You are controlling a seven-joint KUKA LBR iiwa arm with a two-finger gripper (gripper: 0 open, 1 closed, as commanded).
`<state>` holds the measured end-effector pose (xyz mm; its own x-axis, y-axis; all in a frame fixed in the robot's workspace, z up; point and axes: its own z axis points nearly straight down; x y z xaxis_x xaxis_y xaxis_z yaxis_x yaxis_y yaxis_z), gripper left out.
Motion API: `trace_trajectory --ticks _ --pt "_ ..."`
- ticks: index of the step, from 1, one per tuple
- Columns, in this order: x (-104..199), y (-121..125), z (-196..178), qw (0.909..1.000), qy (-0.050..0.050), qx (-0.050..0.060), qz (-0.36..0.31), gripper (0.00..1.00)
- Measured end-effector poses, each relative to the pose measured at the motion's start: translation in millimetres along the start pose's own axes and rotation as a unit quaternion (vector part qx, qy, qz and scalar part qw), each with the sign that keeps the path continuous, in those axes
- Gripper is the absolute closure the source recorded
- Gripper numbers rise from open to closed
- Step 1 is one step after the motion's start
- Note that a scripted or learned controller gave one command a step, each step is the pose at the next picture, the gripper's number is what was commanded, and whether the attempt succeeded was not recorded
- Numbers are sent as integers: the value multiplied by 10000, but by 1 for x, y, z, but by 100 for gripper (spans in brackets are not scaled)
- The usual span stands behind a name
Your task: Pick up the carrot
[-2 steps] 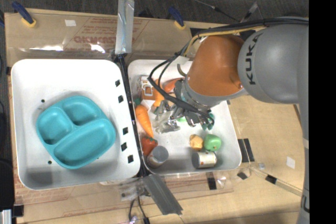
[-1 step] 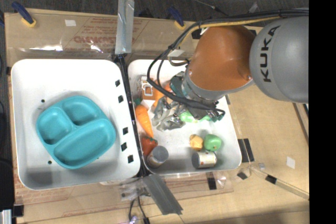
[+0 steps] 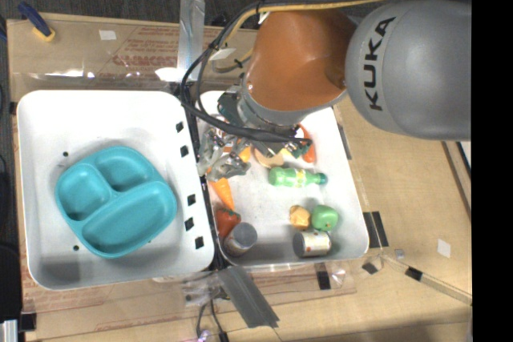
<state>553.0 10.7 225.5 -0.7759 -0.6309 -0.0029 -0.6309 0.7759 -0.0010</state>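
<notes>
Camera view: arm over right bin [image 3: 353,196], wrist pointing down.
Gripper [image 3: 227,158] just above carrot [image 3: 223,190]; finger state unreadable.

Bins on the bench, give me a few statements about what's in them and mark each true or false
1. The teal plate lies in the left bin. True.
2. The carrot lies on the teal plate. False: it lies in the right bin, near the wall between the bins.
3. The green bottle lies on its side in the right bin. True.
4. The arm reaches over the left bin. False: it hangs over the far end of the right bin.
5. The can lies at the near end of the right bin. True.
</notes>
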Motion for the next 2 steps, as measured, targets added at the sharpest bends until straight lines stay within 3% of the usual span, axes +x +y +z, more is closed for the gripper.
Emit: trace_trajectory --ticks 1,2 --pt "41 -27 34 9760 16 -12 -2176 100" --pt "53 34 -3 9242 13 -16 -3820 100"
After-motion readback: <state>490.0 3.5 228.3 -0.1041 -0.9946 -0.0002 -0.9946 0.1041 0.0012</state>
